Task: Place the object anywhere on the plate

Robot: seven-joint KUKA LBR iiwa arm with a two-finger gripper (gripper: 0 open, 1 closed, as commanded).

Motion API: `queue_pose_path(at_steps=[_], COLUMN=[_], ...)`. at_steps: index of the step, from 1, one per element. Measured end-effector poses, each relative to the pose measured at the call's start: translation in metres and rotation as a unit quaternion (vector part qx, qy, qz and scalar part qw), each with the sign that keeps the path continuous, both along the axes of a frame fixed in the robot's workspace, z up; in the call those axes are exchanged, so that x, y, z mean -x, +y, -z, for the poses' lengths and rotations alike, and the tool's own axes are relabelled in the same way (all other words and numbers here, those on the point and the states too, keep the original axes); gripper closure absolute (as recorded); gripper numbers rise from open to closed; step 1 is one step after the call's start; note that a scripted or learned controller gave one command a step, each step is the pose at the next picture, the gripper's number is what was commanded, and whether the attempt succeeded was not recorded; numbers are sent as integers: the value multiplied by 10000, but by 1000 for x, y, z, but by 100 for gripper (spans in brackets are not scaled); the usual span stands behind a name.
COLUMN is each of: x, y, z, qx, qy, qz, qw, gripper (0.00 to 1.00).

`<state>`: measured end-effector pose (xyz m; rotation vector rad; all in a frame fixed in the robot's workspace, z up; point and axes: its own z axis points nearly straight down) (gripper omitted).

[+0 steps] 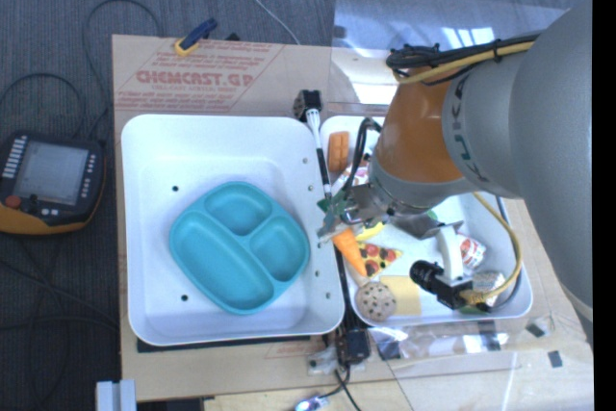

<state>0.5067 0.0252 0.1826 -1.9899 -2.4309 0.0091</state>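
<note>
We see the gripper (339,215) low over the right bin (510,303) (its grasp hidden from us), just above the toy carrot (348,250); the turquoise plate (239,247) lies in the left bin (154,207).

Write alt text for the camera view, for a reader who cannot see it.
A grey and orange robot arm reaches down into the right white bin, among small toy food items. The left white bin holds a turquoise divided plate with nothing on it.
</note>
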Motion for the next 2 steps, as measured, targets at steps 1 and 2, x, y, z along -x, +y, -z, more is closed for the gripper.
queue_pose_path(at_steps=[1,2], x=[-13,-13], y=[76,73], z=[1,0], qx=[-13,-5], qy=[4,2], qz=[421,444], qw=[9991,9990], gripper=[100,0])
